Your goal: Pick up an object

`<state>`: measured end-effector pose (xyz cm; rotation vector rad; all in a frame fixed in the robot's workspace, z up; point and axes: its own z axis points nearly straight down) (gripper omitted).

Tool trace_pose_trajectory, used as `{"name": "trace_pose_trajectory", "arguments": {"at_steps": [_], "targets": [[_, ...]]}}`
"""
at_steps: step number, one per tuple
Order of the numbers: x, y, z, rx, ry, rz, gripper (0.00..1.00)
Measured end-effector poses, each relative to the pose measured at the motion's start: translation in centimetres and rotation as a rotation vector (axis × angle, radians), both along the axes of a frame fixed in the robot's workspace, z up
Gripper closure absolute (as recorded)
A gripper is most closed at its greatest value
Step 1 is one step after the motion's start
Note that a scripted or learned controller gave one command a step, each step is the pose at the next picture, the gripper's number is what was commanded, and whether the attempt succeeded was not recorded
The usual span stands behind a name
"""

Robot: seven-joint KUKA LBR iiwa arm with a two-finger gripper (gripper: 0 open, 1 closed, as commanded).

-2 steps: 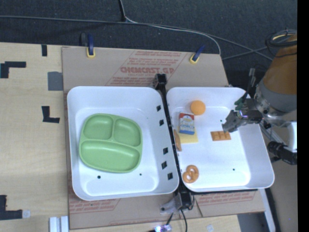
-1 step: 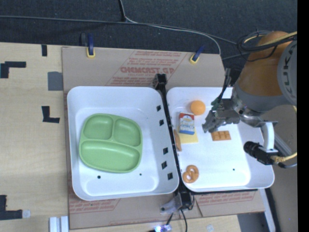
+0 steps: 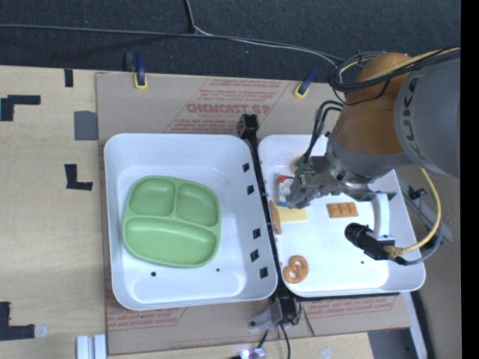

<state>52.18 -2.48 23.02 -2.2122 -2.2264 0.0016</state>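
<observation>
The hand seems to touch the yellow block below it.

I'm looking down on what reads as a robotics lab bench, not a home or kitchen. The two white bins sit on a cardboard sheet held at its far edge by yellow clamps, all laid on a pale wooden benchtop marked with black tape pieces. Loose black cables trail across dark carpet at the far side. The industrial arm, with its own hoses and wiring, reaches in from the right. The toy-like food pieces and green divided plate look like test props.
</observation>
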Motion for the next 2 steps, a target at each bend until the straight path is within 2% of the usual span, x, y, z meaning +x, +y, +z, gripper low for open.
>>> {"name": "trace_pose_trajectory", "arguments": {"at_steps": [2], "targets": [[1.9,10.2,1.2,0.0,-0.001,0.001,1.0]]}}
